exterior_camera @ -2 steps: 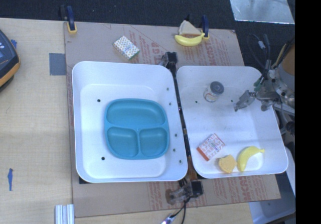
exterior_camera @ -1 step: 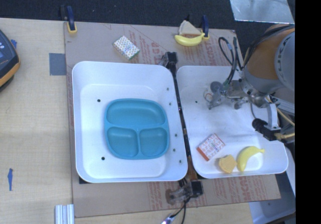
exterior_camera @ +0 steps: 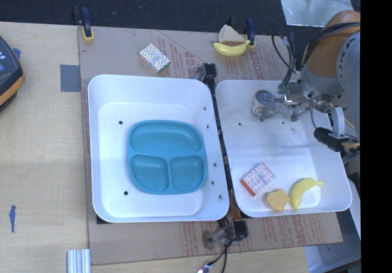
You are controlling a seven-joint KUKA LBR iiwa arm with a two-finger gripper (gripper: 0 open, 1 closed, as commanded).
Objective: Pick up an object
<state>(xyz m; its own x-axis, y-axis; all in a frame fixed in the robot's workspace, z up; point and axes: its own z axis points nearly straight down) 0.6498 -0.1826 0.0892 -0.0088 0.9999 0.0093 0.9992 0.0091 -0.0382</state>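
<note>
A: Where's your end effector point(exterior_camera: 264, 106) right now?

B: Low in the right bin point(exterior_camera: 288, 149), near its back wall. You can see it against a small grey can point(exterior_camera: 262, 101), but whether its fingers are spread or clamped on the can, you can't tell from this angle.

A: What else is in that bin?

B: At the front: a red-and-white packet point(exterior_camera: 257, 178), an orange piece point(exterior_camera: 277, 199) and a banana point(exterior_camera: 304, 191), close together.

A: And the left bin point(exterior_camera: 104, 143)?

B: You've got a blue divided plate point(exterior_camera: 166, 157) in the middle. Behind the bins on the counter point(exterior_camera: 43, 161) lie a patterned box point(exterior_camera: 154, 57) and a second banana point(exterior_camera: 231, 48).
</note>
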